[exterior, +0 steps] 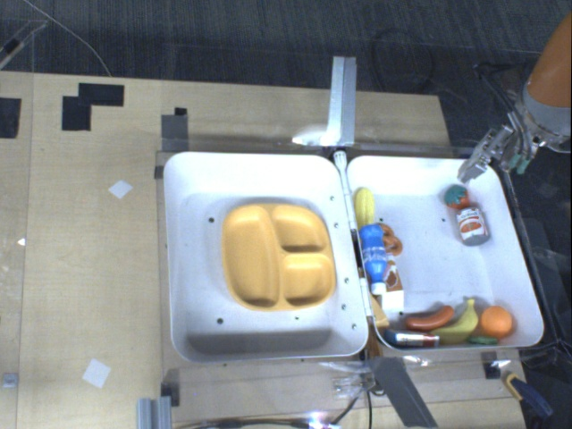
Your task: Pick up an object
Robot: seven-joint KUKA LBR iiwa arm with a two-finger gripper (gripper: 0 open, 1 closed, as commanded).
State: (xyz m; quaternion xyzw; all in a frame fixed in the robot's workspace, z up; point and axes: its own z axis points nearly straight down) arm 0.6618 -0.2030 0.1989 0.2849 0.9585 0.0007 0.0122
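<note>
My gripper [496,161] hovers over the back right corner of the right bin [429,181], open, with nothing between its fingers. Just in front of it and slightly left lies a small bottle [467,216] with a teal cap and a red label. A yellow corn cob [365,206], a pretzel [391,238] and a blue bottle [374,257] lie along the bin's left wall. At the front edge, a red sausage [429,317], a banana [460,320] and an orange [496,322] crowd together.
The left bin [192,239] holds a yellow divided tray [275,255]. A metal post [343,101] stands behind the wall between the bins. A marker [413,338] lies at the right bin's front rim. Bare white floor spans the right bin's middle.
</note>
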